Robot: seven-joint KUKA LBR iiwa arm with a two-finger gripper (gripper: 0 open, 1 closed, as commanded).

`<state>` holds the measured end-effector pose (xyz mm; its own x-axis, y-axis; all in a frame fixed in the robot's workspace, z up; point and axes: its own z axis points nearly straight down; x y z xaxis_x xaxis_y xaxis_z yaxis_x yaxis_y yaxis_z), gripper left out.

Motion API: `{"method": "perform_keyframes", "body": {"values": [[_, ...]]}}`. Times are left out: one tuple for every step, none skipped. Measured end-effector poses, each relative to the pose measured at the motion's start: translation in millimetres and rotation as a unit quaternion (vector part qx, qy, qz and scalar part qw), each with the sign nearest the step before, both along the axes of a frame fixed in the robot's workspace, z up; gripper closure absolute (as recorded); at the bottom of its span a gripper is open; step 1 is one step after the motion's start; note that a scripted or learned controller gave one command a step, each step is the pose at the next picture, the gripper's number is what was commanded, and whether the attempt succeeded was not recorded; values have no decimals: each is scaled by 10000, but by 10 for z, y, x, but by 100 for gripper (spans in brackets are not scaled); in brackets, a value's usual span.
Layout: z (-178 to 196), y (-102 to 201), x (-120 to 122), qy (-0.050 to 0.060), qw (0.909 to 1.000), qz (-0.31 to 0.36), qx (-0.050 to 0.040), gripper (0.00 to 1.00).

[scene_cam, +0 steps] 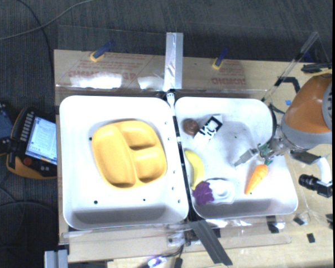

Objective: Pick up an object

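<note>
We see jaws (261,153) low in right bin (234,106), carrot (256,178) just below them, touching or nearly. Can't tell jaw state. Carrot likely light, rigid, slick plastic; we'd grip across thick orange middle, not tapered tip.

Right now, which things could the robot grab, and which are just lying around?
For the job: gripper, carrot, banana, purple toy, brown ball, white block, all in the right bin; yellow tray in the left bin.

Just lying about: handheld screen, blue-and-yellow clips, cables.
</note>
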<state>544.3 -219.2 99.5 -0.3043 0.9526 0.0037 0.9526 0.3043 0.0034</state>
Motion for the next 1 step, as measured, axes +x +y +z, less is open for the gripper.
{"method": "perform_keyframes", "body": {"values": [[909,-41,196,17,9966,-818,-29,0]]}}
